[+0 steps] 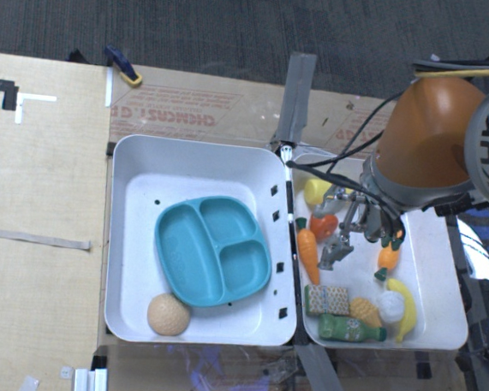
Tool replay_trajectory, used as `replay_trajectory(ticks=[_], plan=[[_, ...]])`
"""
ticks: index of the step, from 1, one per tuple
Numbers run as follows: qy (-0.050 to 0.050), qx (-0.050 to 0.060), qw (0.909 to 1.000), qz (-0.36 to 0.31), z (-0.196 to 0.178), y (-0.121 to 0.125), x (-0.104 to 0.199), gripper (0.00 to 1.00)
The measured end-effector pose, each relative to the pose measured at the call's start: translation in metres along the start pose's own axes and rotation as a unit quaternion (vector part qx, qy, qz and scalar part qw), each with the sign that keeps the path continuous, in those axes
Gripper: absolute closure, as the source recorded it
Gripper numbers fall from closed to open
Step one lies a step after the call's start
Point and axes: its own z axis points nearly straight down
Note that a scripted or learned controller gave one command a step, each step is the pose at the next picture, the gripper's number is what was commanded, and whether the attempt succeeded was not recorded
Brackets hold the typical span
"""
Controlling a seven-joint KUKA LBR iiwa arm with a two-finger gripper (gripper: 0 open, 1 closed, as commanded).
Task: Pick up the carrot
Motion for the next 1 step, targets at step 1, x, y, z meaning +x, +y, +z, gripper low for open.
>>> replay_trajectory(ticks=[1], plan=[[0.001,0.0,0.9925,-0.122,0.0294,-0.0758,-0.0205,0.0]])
